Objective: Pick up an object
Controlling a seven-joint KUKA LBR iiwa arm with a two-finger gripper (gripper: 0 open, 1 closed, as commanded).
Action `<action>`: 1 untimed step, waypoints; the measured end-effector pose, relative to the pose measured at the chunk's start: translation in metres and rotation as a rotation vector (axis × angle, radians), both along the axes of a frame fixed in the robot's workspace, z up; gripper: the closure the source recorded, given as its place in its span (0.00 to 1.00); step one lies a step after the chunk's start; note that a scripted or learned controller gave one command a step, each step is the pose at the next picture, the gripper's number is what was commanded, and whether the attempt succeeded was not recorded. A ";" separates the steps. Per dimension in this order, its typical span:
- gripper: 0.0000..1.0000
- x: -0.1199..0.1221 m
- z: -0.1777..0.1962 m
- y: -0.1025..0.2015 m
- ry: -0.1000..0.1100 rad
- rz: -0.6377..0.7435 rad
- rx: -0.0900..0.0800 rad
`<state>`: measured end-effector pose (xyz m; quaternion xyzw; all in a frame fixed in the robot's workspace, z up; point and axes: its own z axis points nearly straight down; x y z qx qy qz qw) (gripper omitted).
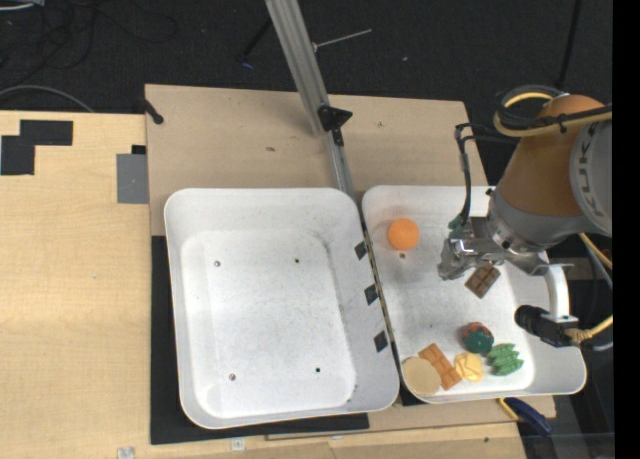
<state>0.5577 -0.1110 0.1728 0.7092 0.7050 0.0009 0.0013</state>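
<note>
My gripper point(462, 259) hangs low over the middle of the right bin point(420, 292), under the orange-banded wrist. A small brown block point(483, 280) lies tilted just to its right and below, very close to the gripper; whether it touches it I cannot tell. An orange ball point(404, 234) rests to the gripper's left, near the bin's left wall and apart from it.
At the right bin's front sit a red-and-green piece point(477, 337), a green leafy piece point(505, 358), a yellow piece point(468, 367), an orange-brown wedge point(438, 361) and a tan disc point(421, 377). The left bin point(200, 217) adjoins. A metal rail point(297, 47) slants up behind.
</note>
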 end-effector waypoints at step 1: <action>1.00 0.001 0.053 -0.001 0.000 0.006 0.000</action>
